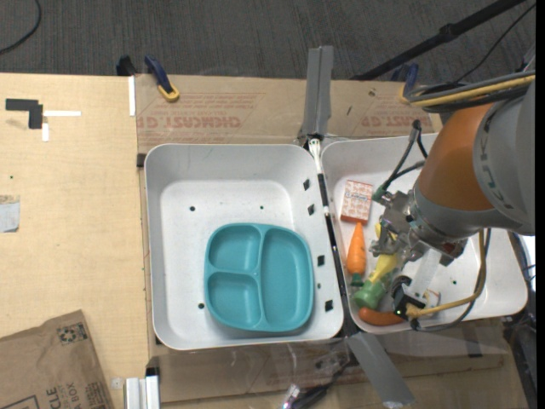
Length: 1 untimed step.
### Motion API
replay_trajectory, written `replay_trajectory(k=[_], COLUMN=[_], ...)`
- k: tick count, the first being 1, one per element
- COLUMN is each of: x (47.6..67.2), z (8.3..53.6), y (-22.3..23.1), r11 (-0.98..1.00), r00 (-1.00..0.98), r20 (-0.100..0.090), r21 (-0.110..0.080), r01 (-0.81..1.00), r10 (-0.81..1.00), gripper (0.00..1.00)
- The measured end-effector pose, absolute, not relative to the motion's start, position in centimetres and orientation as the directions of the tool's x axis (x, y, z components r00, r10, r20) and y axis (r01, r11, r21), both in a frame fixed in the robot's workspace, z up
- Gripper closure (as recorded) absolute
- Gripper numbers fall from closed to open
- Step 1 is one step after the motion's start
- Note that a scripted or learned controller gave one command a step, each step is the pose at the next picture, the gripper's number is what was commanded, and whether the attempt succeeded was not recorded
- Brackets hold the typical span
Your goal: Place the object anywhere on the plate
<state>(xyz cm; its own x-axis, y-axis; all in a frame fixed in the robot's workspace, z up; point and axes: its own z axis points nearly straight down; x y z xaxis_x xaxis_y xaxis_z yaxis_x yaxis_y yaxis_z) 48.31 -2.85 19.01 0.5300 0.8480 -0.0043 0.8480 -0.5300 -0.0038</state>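
Looking down from the one camera, two white bins sit side by side on a cardboard-covered bench. The left bin [170, 228] holds a teal plate [260, 277] with three compartments, lying flat toward the bin's near right part, with nothing on it. The right bin [502, 292] holds a cluster of toy food along its left side: a small pink-and-white box [357, 199] near the top, an orange carrot [356, 247] just below it, then a yellow piece [383, 267], a green piece [368, 295] and an orange-red piece [380, 317] crowded together near the bin's near edge. A grey divider bar [318, 92] runs up between the bins at the far side, and a blue clamp [162, 77] grips the cardboard farther left.

Much of the right bin is covered by the arm's bulk, so what lies under it is hidden. The crowded pieces overlap and their exact shapes are hard to make out.

The arm [477, 156] reaches in from the right, orange band uppermost, wrist bent down over the right bin. The gripper [393, 247] hangs among the toys, just beside the carrot and above the yellow piece; whether its tips are apart, together, or clamped on anything cannot be told.
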Motion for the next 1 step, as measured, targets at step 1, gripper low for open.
replay_trajectory(k=[1], x=[47.72], z=[18.99], y=[1.84], r11=[-0.436], r00=[0.436], r20=[-0.004], r21=[-0.005], r01=[0.9], r10=[0.9], gripper=[1.0])
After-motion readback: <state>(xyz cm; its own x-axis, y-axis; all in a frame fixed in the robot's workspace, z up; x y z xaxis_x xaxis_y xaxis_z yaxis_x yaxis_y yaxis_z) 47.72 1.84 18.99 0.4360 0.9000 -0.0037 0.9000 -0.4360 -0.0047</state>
